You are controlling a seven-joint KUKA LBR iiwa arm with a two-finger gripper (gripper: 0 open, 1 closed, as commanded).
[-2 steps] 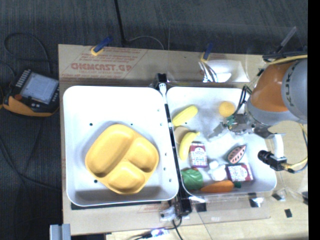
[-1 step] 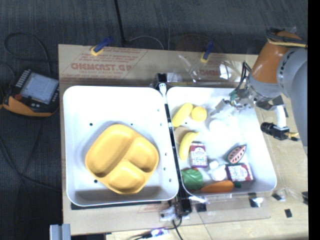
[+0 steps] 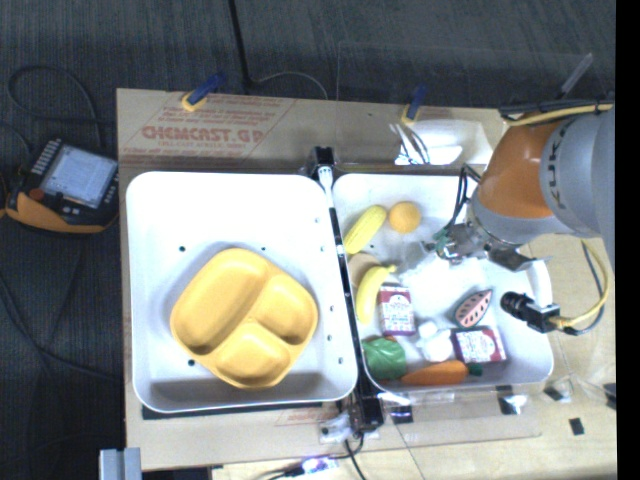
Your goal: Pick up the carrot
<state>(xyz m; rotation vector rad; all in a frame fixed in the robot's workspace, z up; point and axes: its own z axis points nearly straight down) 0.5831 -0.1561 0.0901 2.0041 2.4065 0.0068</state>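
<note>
1. Camera view: the carrot (image 3: 437,373) lies at the right bin's (image 3: 535,363) near edge, well apart from the gripper (image 3: 447,245), which hangs higher in that bin.
2. The carrot's long axis runs left-right, its green end rightward.
3. Whether the claw is parted or closed cannot be told.

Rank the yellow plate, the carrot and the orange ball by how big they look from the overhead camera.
1. yellow plate, by far the largest
2. carrot
3. orange ball, smallest

All lie at about the same depth in the bins, so the order looks reliable.
</note>
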